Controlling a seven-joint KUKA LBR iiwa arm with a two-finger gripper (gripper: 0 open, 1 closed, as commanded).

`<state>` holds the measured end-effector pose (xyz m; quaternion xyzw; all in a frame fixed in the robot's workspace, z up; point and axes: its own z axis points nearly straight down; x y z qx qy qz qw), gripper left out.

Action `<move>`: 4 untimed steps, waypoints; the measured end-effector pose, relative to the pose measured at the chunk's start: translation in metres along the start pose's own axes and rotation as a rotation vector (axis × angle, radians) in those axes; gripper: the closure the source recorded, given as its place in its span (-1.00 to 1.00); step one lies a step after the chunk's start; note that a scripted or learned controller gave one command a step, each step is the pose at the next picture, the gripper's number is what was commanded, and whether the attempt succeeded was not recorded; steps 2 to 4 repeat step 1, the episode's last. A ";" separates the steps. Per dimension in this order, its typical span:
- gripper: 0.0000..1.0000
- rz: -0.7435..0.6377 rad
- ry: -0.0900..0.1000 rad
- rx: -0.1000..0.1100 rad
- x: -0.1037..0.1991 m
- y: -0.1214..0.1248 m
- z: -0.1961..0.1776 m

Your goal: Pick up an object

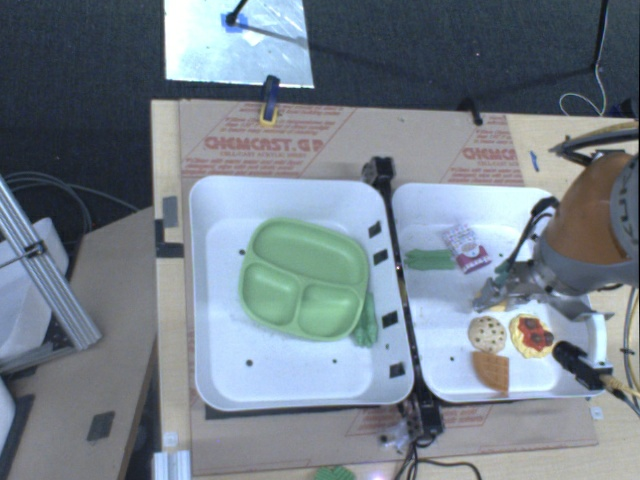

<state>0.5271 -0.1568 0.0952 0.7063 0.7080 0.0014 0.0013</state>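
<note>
Though near the gripper (496,294), five items (488,333), one tray (303,278).

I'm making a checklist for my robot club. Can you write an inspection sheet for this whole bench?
Surface: left bin and right bin, both white, side by side on a brown printed sheet.
Job's things: in the right bin, a cookie, toy pizza, orange wedge, green piece and red-and-white packet.
Clutter: green divided tray in the left bin, with a green scrap at its corner.
Tool: low in the right bin, just above the cookie.
Cables: black cable and white cable on the floor.
Surroundings: dark floor, shiny sheet, metal frame.
</note>
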 end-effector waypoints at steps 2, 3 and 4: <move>1.00 -0.012 0.001 -0.011 0.116 0.029 -0.138; 1.00 -0.012 0.001 -0.011 0.116 0.029 -0.138; 1.00 -0.012 0.001 -0.011 0.116 0.029 -0.138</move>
